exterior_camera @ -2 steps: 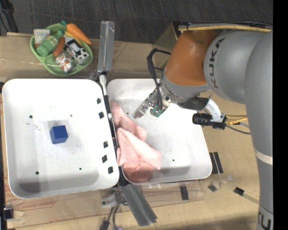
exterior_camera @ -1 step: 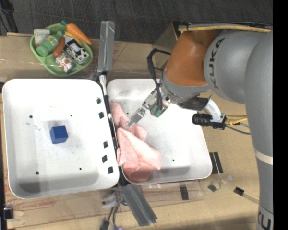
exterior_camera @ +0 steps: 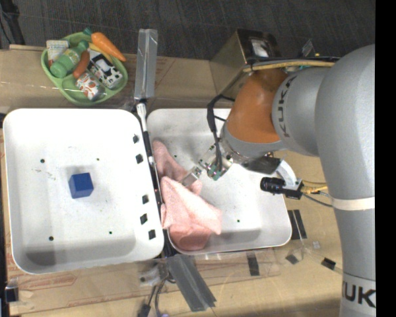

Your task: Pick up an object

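Grey arm with orange band (exterior_camera: 264,111): bent low over right white bin (exterior_camera: 251,121) | gripper (exterior_camera: 199,172): beside crumpled pink cloth (exterior_camera: 188,207), grip state cannot tell

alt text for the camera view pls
The gripper hangs over the right bin, just right of a crumpled pink cloth by its left wall. A blue cube sits in the left bin.

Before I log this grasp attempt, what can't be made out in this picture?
- Tool: too small in the camera view, against the pink cloth, to tell whether it grips anything.
- Right bin: upper right floor hidden by the arm.
- Green bowl: contents heaped, packet labels unreadable.
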Motion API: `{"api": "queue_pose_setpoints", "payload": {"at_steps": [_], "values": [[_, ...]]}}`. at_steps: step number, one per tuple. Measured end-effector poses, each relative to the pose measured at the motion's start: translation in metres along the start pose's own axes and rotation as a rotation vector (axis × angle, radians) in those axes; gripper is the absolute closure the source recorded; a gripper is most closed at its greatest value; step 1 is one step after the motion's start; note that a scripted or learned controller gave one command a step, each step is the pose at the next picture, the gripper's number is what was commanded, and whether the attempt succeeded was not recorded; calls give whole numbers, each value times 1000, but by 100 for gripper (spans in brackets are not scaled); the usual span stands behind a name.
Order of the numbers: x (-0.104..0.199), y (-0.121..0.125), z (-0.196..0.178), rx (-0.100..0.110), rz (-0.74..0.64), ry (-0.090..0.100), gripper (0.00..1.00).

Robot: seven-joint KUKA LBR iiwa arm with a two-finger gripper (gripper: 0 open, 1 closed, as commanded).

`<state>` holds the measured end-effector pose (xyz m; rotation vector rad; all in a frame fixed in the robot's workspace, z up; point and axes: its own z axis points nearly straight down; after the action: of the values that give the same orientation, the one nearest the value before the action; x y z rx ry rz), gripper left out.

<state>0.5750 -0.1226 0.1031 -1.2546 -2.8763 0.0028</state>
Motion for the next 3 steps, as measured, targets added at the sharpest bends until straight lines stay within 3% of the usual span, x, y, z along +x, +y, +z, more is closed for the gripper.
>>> {"api": "queue_pose_setpoints", "payload": {"at_steps": [1,2,3], "values": [[11,7,10,-2,30,-1,0],[12,8,0,-1,25,0,100],[11,8,0,-1,25,0,0]]}}
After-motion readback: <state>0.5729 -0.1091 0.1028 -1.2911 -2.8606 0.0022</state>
